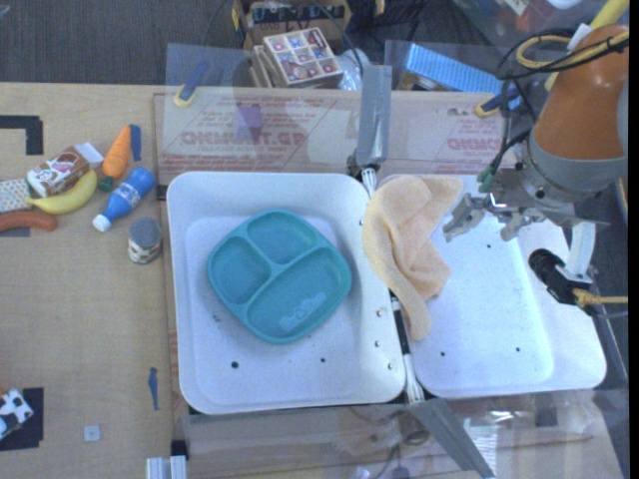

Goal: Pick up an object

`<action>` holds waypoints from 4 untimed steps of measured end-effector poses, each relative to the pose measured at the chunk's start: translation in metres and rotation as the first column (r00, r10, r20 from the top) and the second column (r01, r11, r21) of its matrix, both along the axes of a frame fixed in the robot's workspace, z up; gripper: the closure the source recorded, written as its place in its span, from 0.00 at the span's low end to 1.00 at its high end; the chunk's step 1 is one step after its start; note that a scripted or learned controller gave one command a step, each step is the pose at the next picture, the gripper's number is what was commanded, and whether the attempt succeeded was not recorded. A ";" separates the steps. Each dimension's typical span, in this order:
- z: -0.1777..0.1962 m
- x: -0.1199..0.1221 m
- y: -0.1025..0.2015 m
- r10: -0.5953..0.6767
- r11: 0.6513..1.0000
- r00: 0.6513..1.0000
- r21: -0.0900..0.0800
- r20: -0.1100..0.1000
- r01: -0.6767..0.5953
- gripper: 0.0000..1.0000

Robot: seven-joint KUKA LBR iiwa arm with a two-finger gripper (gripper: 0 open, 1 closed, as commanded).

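While the arm (584,98) reaches in from the right, its tool (486,218) hangs above the right bin (519,357) with its two fingers spread wide and nothing between them. A yellow cloth (407,238) lies crumpled just left of the tool, draped over the near edges of both bins, most of it in the right bin. The left bin (200,367) holds a teal divided plate (280,275), lying flat near its middle. On the counter (70,327), left of the bins and well apart from the tool, lie a banana (62,200), a small blue bottle (125,198), a carrot (119,152) and a small grey tin (145,239)
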State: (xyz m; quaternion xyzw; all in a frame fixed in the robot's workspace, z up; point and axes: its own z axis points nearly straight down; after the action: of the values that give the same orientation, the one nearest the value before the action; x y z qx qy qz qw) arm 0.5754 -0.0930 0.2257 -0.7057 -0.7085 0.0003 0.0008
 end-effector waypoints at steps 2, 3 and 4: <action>-0.135 -0.009 -0.009 -0.027 1.000 1.000 0.000 0.010 0.027 0.00; -0.134 -0.011 -0.004 0.043 0.999 0.999 -0.003 0.014 -0.043 0.00; -0.135 -0.003 -0.002 0.016 1.000 1.000 -0.003 0.014 -0.016 0.00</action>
State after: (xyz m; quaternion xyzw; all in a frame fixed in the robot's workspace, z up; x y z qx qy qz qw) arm 0.5722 -0.0953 0.0908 -0.6999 -0.7142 -0.0037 -0.0052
